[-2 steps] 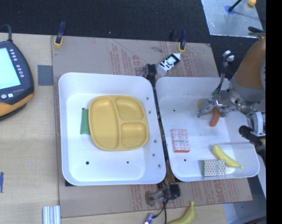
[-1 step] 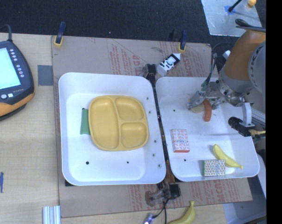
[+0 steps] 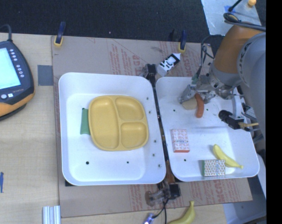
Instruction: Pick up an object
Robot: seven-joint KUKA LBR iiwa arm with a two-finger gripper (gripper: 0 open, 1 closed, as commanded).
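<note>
My jaws [image 3: 196,96] hang over the far end of the right bin [image 3: 252,146], close to its far left corner, and a red sausage [image 3: 199,106] sits upright-looking between my fingers, its upper end pinched and its lower end pointing toward the bin's middle. Just beside it, on the left, a tan bun-like piece [image 3: 188,104] lies on the bin floor under my wrist; I cannot tell whether it touches the sausage.

Further along the same bin, a small pink-and-white box [image 3: 180,140] lies near the left wall. A yellow banana [image 3: 226,156] rests near the near right corner, and a green-and-white carton [image 3: 213,167] lies against the near rim, just beside the banana.

The left bin [image 3: 71,125] carries a yellow divided plate [image 3: 117,122] in its middle, with a green flat piece [image 3: 85,121] tucked under the plate's left edge.

On the counter [image 3: 24,162], a handheld control pendant [image 3: 9,80] sits at the left edge, and a second banana [image 3: 186,214] lies at the near edge, below the bins.
</note>
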